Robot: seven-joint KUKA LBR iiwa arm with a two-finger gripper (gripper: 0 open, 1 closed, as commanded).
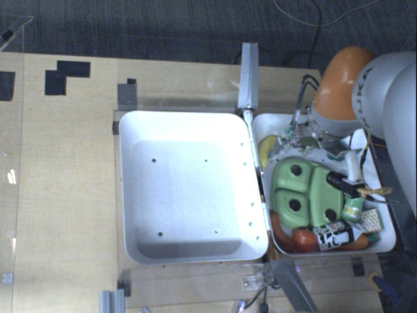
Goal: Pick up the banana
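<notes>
Jaws (294, 137) are hanging low over the far end of the right bin (387, 238), and whether they are spread or pressed together I cannot tell, because my own wrist and its orange band (340, 83) are blocking the view. Just beside them, towards the left wall of that bin, the banana (266, 150) is lying, only a pale yellow curve of it peeking out. It is sitting at the far edge of the green moulded tray (306, 194), which is taking up the middle of the bin. At the near end a red item (303, 239) is lying next to a dark bottle with a white label (335, 235), and a small green container (352, 209) is resting beside a checkered piece (371, 220). The left bin (189, 188) is sitting alongside on the wooden tabletop (58, 194), touching the right bin along their shared edge. A grey bracket (248, 77) is standing at the far side between the two bins.
</notes>
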